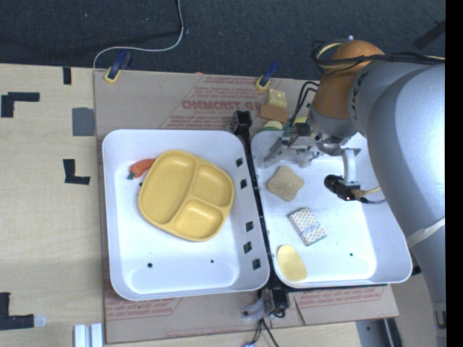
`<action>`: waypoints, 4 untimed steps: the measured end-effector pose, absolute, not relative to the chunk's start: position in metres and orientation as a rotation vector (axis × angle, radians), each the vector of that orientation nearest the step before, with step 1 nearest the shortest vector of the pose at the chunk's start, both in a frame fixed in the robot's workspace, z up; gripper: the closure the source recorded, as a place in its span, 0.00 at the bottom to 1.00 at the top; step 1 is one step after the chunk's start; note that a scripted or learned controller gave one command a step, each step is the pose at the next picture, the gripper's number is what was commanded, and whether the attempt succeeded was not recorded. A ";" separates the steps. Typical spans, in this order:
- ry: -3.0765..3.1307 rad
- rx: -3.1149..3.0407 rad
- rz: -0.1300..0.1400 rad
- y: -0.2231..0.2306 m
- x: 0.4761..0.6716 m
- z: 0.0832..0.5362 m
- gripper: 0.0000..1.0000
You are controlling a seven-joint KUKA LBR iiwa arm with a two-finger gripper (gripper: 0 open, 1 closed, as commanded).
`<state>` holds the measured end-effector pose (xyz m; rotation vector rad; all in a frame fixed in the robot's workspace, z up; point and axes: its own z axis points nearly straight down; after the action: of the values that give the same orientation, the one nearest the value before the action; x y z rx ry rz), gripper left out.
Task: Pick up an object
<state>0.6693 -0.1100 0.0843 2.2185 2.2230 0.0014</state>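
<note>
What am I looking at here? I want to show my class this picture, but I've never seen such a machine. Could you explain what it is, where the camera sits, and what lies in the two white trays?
This is a robot arm, grey with an orange band, reaching in from the right. Its job is to pick up an object. The single camera is fixed above the bench and looks down at a slant.

Two shallow white bins sit side by side. The left bin holds a yellow divided plate, with a small orange item at the plate's upper left edge. The right bin holds a tan lump, a small patterned packet and a pale yellow piece.

The arm's hand is at the top of the right bin, just above the tan lump. Nothing can be seen held in it.
</note>
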 end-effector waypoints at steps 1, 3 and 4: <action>2.222 2.221 -0.002 -0.119 0.642 0.085 0.00; 2.222 2.221 -0.002 -0.108 0.617 0.085 0.00; 2.222 2.218 0.000 -0.107 0.619 0.095 1.00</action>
<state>0.6190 -0.1071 0.0952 2.2183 2.2222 -0.0002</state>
